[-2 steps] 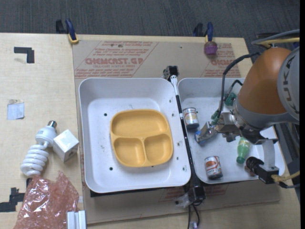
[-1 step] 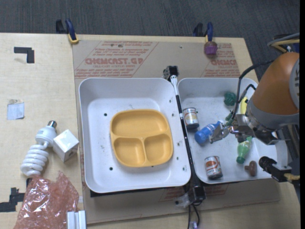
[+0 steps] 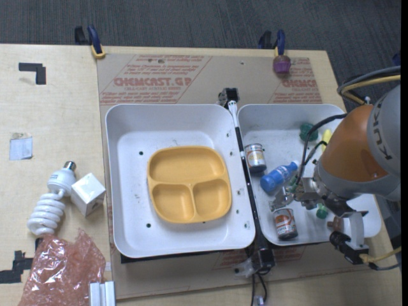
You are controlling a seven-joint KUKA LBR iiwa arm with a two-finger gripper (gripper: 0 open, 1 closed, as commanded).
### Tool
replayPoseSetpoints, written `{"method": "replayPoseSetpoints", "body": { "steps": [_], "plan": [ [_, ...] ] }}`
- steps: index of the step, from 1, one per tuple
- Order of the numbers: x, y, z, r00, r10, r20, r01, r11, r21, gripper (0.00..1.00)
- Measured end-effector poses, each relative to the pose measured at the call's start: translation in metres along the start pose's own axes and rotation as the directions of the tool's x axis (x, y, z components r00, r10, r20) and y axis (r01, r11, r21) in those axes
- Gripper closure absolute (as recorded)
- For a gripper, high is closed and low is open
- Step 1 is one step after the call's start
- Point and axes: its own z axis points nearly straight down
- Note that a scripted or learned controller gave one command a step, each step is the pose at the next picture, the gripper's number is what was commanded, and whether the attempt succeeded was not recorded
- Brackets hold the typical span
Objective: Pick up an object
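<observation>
Arm: we see the grey arm (image 3: 363, 152) with its orange band reaching in from 3 o'clock, bulking over the right bin (image 3: 268, 116).

Jaws: we place the gripper (image 3: 287, 199) low in the right bin, at about 9 o'clock from the orange band; its metal parts are tangled with cables, and we cannot tell whether the jaws are apart or together.

Candidate objects: the blue plastic bottle (image 3: 278, 176) lies on its side just at 11 o'clock of the gripper; a small can with a red label (image 3: 285, 223) lies just at 6 o'clock of it; a second small jar with a pale label (image 3: 255, 157) stands nearer the bin divider, at 10 o'clock.

Other right-bin items: a green piece (image 3: 308, 131) and a yellow piece (image 3: 327, 136) sit at 12 o'clock, partly behind cables.

Left bin: we see the left bin (image 3: 127, 126) bearing a yellow divided plate (image 3: 189, 183).

Desk: at 9 o'clock the desk (image 3: 51, 113) carries a spiral light bulb (image 3: 51, 203), a white cube (image 3: 88, 194) and a crumpled pink bag (image 3: 60, 269).

Progress: we judge the pick not yet done; no object shows between the jaws, and all lie on the bin floor.

Remaining: we judge that closing on one item, likely the bottle or red-label can, and lifting it clear are left.
</observation>
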Motion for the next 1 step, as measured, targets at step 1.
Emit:
{"method": "replayPoseSetpoints", "body": {
  "steps": [1],
  "plan": [
    [0.0008,0.0008,0.0131,1.000,-0.001,-0.001,0.001,1.000,-0.001,0.00]
  ]
}}
